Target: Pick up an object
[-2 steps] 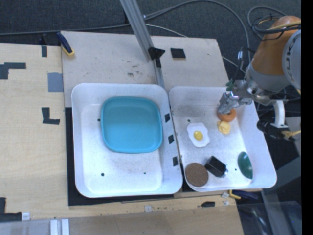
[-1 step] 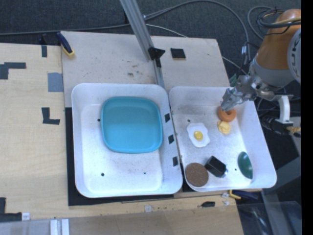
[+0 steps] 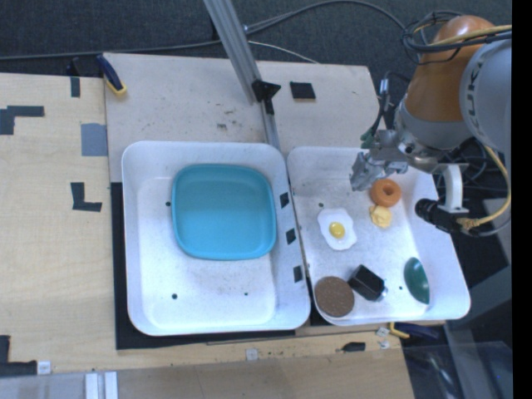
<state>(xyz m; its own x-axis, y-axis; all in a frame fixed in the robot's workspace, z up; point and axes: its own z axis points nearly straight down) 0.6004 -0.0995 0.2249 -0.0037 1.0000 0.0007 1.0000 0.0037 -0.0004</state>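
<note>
The right bin (image 3: 309,181) holds several small objects: an orange ring (image 3: 386,193), a yellow lump (image 3: 381,216), a fried egg (image 3: 337,229), a brown round disc (image 3: 334,297), a black block (image 3: 366,283) and a dark green piece (image 3: 416,278). My gripper (image 3: 363,175) hangs over the far part of the right bin, just left of the orange ring. Nothing shows between its fingers.
The left bin (image 3: 141,223) carries a blue square plate (image 3: 224,211). A metal pole (image 3: 237,40) slants up from between the bins. The grey arm with its orange band (image 3: 440,73) enters from the right, with cables beside it.
</note>
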